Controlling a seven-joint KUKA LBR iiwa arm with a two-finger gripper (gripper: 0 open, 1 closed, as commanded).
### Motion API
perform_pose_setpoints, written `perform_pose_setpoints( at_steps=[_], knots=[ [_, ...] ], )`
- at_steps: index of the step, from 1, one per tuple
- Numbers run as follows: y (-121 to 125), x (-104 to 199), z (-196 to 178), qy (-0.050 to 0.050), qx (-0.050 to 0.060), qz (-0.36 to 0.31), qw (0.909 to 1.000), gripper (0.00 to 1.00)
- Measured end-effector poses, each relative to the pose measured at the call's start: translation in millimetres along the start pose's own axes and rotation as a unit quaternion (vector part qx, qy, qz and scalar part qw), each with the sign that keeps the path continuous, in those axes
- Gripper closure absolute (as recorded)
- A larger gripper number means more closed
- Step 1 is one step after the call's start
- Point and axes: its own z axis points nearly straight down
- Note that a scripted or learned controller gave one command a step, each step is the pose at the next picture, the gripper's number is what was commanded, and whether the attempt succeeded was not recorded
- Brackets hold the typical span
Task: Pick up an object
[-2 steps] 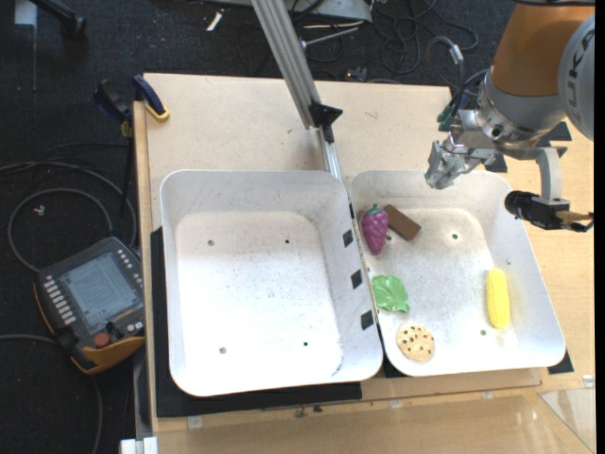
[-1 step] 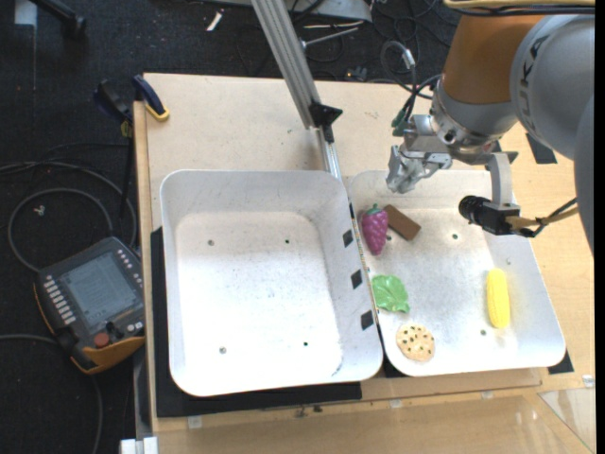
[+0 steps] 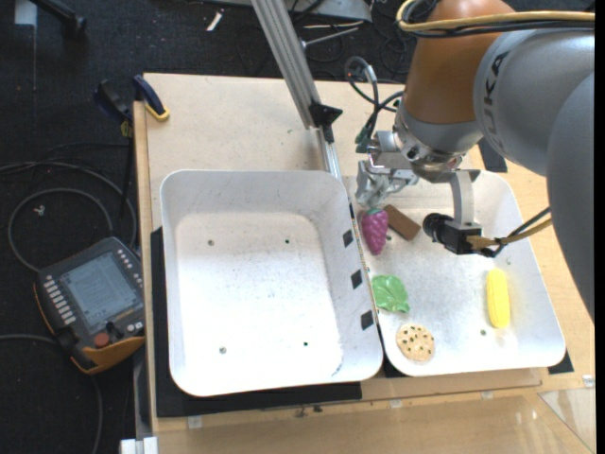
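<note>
My gripper point(image 3: 376, 189) hangs over the far left corner of the right bin point(image 3: 450, 296), close to the wall between the two bins. Directly under it is a purple bunch of grapes point(image 3: 375, 232), whose top reaches the gripper's tip; I cannot tell whether it is held. A brown block point(image 3: 403, 223) lies just right of the grapes. Toward the front of the bin lie a green leafy piece point(image 3: 389, 293) and a round speckled cookie point(image 3: 415, 342). A yellow corn cob point(image 3: 497, 297) rests near the right side.
The left bin point(image 3: 250, 287) sits beside the right one, sharing a raised wall. A slanted metal rail point(image 3: 288, 50) crosses the bench behind the bins. A black cable fitting point(image 3: 454, 233) hangs off the wrist over the right bin.
</note>
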Motion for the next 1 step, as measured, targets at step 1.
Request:
perform_pose_setpoints(
  at_steps=[1],
  knots=[
    [-0.8,64.4,4.9,0.0,-0.001,-0.001,1.0,1.0]
  ],
)
